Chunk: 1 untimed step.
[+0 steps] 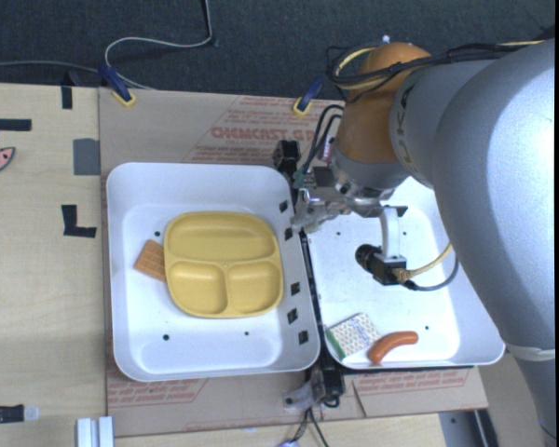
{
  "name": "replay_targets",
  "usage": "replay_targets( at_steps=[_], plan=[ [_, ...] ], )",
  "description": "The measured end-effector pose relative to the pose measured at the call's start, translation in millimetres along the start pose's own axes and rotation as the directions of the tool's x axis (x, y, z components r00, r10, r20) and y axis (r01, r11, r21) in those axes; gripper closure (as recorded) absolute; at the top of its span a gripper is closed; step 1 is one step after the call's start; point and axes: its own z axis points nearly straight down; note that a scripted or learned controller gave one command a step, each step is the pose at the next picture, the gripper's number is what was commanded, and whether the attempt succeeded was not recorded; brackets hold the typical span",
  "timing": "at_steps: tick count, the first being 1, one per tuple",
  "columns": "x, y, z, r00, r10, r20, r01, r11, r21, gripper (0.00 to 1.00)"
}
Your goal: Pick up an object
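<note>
Risk: the end effector (309, 205) hangs over the far end of the wall between the bins, well apart from every item; a descent here would likely strike the rim and grasp nothing. Open or closed: cannot tell. The arm reaches in from the right, wrist bent downward. Sausage (392, 345) and packet (354, 333) lie at the right bin's (340, 273) near edge

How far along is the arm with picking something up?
Done: nothing looks lifted. The yellow plate and tan cracker lie in the left bin, the packet and sausage in the right bin. In hand: the gripper sits over the wall between the bins. Left: grasp one and lift it.
</note>
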Motion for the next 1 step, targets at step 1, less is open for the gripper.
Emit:
replay_targets(
  at_steps=[1],
  plan=[
    [121.1, -15.2, -226.1, 1.000, 0.000, 0.001, 0.000, 1.000, -0.002, 1.00]
  ],
)
